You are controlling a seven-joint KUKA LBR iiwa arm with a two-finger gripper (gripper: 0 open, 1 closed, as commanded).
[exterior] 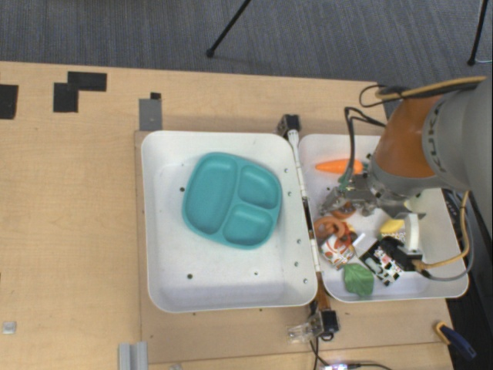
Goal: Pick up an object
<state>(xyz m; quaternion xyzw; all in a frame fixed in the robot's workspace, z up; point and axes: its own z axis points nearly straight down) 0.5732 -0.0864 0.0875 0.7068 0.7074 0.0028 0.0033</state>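
My gripper [341, 203] is low in the right bin [443, 284], near its left wall, with the orange-banded wrist above it. Just below the gripper lies a brown-orange curled object [333, 226], very close to it or touching it. A white and red object [337, 247] lies below that. A green lump [358, 279] rests by the bin's front edge. An orange carrot [337, 166] lies at the back of the bin, just above the gripper. To the right of the gripper a yellow piece [392, 226] peeks out under the arm.
The left bin [166, 284] holds a teal divided plate [231, 199] near its middle. A ridge between the two bins [306, 206] runs close to the gripper's left. The arm covers the right bin's back right part.
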